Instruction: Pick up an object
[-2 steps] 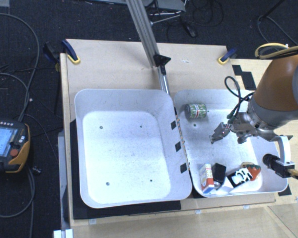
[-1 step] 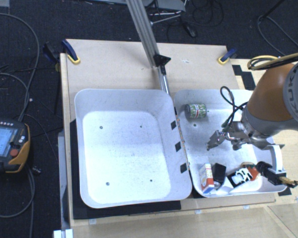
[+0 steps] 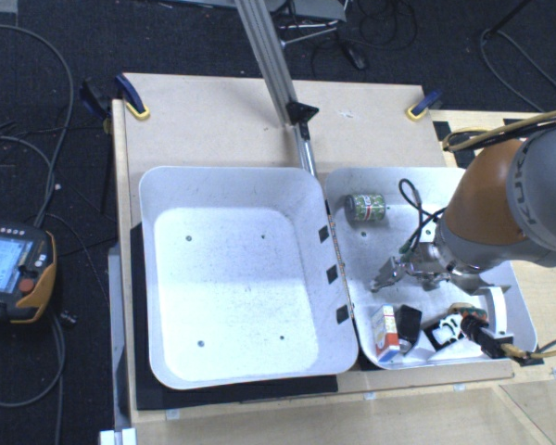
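My gripper (image 3: 404, 274) hangs low over the middle of the right bin (image 3: 352, 248), its metal fingers spread with nothing between them. A green can (image 3: 364, 208) lies on its side at the back of that bin, up and to the left of the gripper. At the front of the bin, a red and white carton (image 3: 386, 332) stands just below the gripper. A small black object (image 3: 409, 322) rests against the carton's right side.
The left bin (image 3: 167, 248) sits beside the right one, their rims meeting in the middle. A slanted metal rail (image 3: 269, 49) crosses the back of the bench. The arm's orange band (image 3: 486, 197) covers the right bin's far right side.
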Controlling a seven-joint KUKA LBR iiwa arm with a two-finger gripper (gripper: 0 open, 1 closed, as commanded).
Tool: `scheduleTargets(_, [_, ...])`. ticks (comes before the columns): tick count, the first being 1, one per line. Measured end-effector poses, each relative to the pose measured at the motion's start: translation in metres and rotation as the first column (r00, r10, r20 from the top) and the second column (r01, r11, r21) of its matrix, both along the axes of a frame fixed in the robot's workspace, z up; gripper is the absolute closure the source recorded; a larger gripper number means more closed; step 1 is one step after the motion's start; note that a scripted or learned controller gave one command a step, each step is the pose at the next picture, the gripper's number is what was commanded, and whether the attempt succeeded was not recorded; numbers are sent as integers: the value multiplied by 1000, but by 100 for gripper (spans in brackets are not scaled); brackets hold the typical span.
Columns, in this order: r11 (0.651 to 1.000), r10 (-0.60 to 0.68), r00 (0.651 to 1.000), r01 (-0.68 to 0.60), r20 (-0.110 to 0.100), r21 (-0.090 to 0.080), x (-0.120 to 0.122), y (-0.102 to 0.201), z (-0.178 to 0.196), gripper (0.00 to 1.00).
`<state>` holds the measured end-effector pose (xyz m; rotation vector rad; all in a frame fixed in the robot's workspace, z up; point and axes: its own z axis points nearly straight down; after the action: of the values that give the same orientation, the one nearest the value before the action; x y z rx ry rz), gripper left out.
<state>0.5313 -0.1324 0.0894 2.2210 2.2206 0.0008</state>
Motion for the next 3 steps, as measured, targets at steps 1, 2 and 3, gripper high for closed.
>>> scheduleTargets(1, [1000, 0, 1000, 0, 5, -1, 1, 0, 13, 100])
scheduleTargets(2, [1000, 1, 1000, -1, 4, -1, -4, -1, 72, 100])
scheduleTargets(3, [1000, 1, 1000, -1, 4, -1, -1, -4, 134, 100])
